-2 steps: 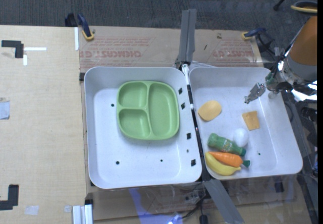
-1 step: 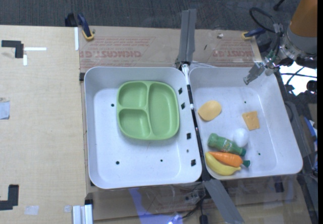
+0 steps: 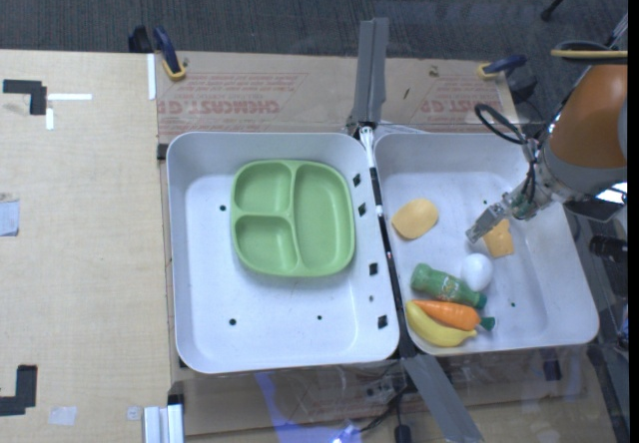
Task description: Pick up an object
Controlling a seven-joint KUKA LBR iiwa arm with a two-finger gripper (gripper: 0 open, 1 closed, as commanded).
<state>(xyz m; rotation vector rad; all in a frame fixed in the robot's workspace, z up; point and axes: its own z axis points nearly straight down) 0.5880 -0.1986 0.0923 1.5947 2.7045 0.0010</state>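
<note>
**Arm over right bin, gripper at orange block**

A light wooden bench [image 3: 80, 261] with a brown cardboard sheet [image 3: 260, 97] at the back is seen from above, dark floor beyond. Two shallow white bins are set side by side. In the left white bin [image 3: 200, 331] a pale green three-compartment plastic tray [image 3: 294, 219] is placed, near centre. The right white bin [image 3: 539, 316] is reached into by the grey arm with orange band [image 3: 589, 122] from the right. The two-finger gripper [image 3: 491, 225] is lowered just above a small orange-yellow block [image 3: 499, 242], at its upper left edge; contact cannot be confirmed, and whether the gripper is spread or closed cannot be told. A rounded yellow-orange toy [image 3: 415, 219] is placed left of the block, apart. Near the front wall a cluster is found: a green toy vegetable [image 3: 444, 284], a white ball [image 3: 476, 271] touching it, an orange toy carrot [image 3: 449, 312] below, and a yellow toy banana [image 3: 437, 329] at the bottom.
</note>
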